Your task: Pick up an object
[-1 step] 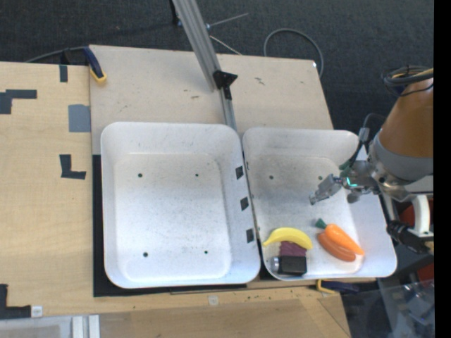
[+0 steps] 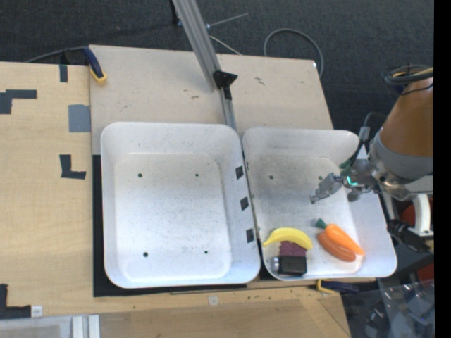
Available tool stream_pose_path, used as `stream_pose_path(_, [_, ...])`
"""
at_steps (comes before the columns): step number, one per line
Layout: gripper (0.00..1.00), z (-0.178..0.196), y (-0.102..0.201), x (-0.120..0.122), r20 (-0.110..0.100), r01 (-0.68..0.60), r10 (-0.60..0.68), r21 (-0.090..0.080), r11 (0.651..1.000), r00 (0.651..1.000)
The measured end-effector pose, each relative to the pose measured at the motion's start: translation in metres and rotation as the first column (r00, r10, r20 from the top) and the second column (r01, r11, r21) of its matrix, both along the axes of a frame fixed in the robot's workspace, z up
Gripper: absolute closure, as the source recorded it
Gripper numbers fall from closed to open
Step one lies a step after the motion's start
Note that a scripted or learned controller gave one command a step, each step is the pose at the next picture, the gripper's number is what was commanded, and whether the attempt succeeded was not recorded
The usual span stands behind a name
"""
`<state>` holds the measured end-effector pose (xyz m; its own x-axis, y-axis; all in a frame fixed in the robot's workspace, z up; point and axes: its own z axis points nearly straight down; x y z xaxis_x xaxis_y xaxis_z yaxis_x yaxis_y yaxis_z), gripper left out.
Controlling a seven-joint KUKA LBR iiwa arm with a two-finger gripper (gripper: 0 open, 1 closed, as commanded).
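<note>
Over right shallow white bin [image 2: 296, 146], grey gripper [image 2: 325, 189] hangs, fingers apart, nothing held. Below it: orange plastic carrot [image 2: 340, 243], yellow banana [image 2: 287, 237], small black block [image 2: 292, 264].

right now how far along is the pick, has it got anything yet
Nothing looks picked yet. The gripper hangs over the right bin with nothing visible between its fingers. The carrot, banana and dark block all lie at the bin's near edge. Left: descend on one, grasp, lift.
</note>
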<state>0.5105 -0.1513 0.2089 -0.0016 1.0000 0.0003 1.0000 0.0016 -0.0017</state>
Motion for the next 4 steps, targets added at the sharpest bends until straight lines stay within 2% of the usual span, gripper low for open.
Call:
stream_pose_path(2, [0.00, -0.090, 0.007, -0.002, -0.006, 0.001, -0.001, 0.001, 1.000, 1.000])
stream_pose_path(3, [0.00, -0.120, 0.007, -0.002, 0.001, 0.001, -0.001, -0.001, 1.000, 1.000])
stream_pose_path(4, [1.00, -0.110, 0.008, -0.002, 0.000, 0.000, 0.000, 0.000, 1.000, 1.000])
